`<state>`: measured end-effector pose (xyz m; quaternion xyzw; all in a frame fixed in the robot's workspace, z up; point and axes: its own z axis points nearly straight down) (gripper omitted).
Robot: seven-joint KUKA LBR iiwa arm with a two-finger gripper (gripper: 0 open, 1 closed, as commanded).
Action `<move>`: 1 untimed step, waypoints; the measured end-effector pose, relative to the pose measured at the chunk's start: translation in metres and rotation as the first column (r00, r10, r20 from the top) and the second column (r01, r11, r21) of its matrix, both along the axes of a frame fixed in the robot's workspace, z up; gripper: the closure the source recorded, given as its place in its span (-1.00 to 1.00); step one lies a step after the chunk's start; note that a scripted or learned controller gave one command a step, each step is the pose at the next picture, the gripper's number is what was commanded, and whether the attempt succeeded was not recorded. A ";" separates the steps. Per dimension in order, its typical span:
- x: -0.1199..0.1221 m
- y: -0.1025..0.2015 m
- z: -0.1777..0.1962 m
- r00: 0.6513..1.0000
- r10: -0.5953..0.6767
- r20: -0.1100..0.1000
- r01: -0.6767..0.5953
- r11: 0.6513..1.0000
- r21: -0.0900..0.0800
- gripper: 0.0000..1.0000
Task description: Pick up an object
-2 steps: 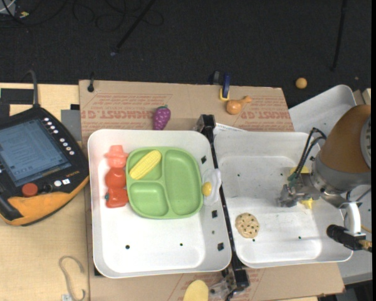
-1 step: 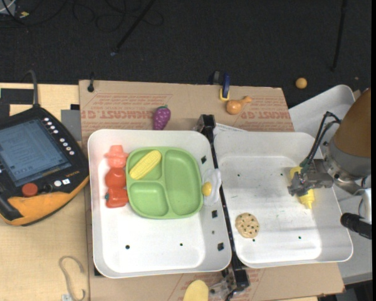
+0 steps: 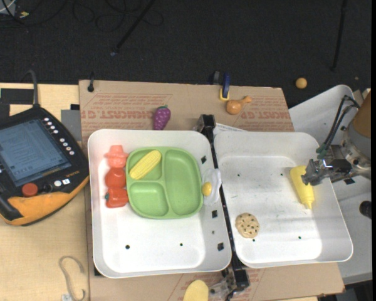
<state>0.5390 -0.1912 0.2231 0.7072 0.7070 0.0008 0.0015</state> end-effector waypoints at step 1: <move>0.000 -0.001 0.004 1.000 0.001 -0.004 -0.001 1.000 0.002 1.00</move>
